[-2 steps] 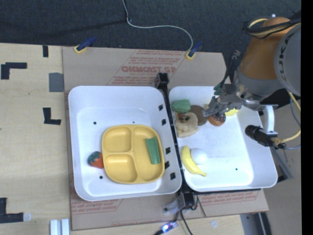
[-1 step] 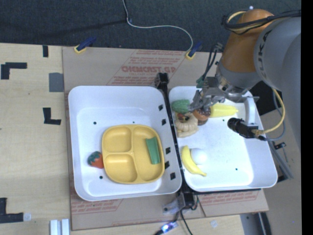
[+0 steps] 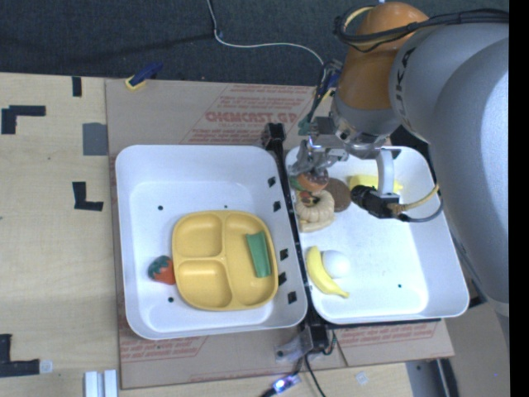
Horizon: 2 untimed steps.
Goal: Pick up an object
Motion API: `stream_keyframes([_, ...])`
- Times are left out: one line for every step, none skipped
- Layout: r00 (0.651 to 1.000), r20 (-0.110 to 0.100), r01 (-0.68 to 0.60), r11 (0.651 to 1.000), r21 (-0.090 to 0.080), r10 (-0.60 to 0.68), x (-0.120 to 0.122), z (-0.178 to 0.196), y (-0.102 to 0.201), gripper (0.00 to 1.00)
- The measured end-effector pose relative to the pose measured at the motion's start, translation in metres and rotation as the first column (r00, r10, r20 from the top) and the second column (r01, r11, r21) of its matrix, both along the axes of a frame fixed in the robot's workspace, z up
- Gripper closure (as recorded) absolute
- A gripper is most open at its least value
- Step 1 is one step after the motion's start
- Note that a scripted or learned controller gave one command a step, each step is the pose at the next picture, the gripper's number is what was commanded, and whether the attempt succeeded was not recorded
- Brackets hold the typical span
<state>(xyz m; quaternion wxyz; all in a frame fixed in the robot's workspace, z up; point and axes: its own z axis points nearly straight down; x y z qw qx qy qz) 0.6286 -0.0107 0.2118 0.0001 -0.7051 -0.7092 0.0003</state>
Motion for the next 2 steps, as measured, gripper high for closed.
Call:
stream_keyframes([1.0, 0.002, -0.002, 1.0, 0.002, 0.002, 0.028, 0.02, 0.048, 1.0])
stream_keyframes([1.0, 0.0, 0.003, 1.0, -0.001, -0.003, 0.045, 0.012, 0.061, 1.0])
